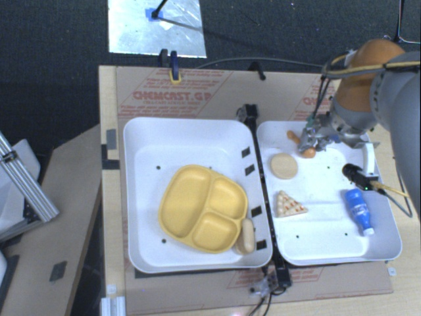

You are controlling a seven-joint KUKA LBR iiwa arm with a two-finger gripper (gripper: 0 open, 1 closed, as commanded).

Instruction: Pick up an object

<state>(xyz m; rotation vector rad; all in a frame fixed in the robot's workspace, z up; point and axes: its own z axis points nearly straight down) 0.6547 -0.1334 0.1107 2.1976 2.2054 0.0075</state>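
**Hand low over the right bin's far corner**

In the left bin (pixel 141 176) lies a yellow tray (pixel 204 207) with a tan roll (pixel 247 236) touching its near right edge. In the right bin (pixel 329 242) lie a round cookie (pixel 284 166), a waffle wedge (pixel 288 205) nearer the camera, and a blue bottle (pixel 359 210) farther right. The hand (pixel 310 143) sits beside an orange piece (pixel 293 137); whether it grips anything I cannot tell.
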